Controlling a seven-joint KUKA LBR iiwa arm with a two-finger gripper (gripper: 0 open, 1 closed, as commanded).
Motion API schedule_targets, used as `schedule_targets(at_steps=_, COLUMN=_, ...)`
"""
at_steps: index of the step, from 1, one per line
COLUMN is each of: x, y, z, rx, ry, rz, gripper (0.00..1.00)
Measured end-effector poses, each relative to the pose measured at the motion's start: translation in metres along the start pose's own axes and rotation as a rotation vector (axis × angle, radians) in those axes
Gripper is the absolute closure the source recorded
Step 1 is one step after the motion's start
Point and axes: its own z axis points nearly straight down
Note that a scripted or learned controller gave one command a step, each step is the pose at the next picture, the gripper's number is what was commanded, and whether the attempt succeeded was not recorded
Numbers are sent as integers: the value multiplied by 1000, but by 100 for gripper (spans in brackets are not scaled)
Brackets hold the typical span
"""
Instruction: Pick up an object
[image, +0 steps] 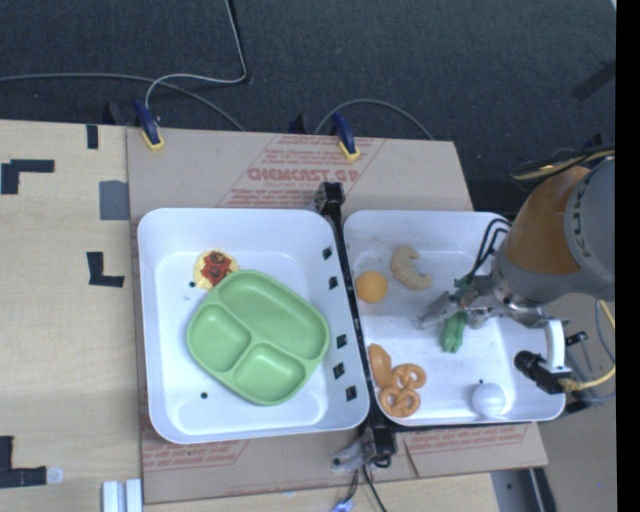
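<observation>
Camera view is showing us the gripper (452, 308) lowering over a green object (453, 332) near the middle of the right bin (430, 222), presumably lining up a pick, though we are failing to tell its grip state, since the wrist is blocking part of it.

Arm (590, 235) enters at 3 o'clock — grey casing w/ broad orange band above wrist. Black cable loops along band's 9 o'clock side. Wrist hardware metallic grey; white bracket w/ black cylindrical fitting toward 5 o'clock. Gripper (447, 310) — silver-grey metal fingers.
</observation>
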Motion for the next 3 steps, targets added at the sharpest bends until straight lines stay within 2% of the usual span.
schedule_targets(at_steps=1, x=-1, y=1, z=-10, rx=-3, ry=-3, rz=0, gripper=100)
schedule_targets(at_steps=2, x=69, y=43, z=-83, rx=3, ry=1, rz=-2, gripper=100)
schedule_targets(at_steps=3, x=130, y=19, z=-97, rx=4, ry=1, rz=-2, gripper=100)
